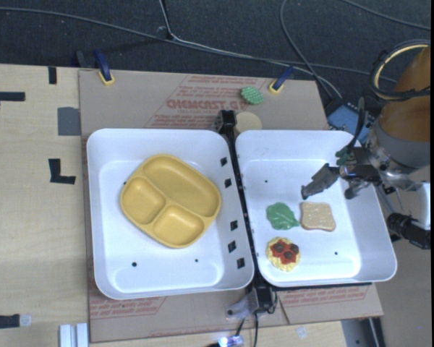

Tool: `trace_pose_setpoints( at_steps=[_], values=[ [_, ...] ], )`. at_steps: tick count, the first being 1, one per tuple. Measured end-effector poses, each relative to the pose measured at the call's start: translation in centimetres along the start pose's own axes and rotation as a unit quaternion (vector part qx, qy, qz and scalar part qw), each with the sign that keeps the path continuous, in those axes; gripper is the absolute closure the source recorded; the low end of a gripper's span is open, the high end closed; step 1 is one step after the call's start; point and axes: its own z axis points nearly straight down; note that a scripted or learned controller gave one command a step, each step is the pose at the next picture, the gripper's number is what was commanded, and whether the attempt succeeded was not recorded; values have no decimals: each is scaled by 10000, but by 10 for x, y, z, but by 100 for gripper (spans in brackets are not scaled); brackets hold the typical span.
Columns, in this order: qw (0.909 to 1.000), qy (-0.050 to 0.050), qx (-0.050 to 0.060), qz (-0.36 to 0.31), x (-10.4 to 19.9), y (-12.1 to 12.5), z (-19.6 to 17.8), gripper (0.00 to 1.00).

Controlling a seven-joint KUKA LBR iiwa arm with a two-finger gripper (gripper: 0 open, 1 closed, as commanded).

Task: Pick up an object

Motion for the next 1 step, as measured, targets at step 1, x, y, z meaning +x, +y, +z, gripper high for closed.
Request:
trace_pose_setpoints(
  at_steps=[1],
  values=[
    [10000, -7, -48, -16, 0, 2, -5, 0]
  ],
)
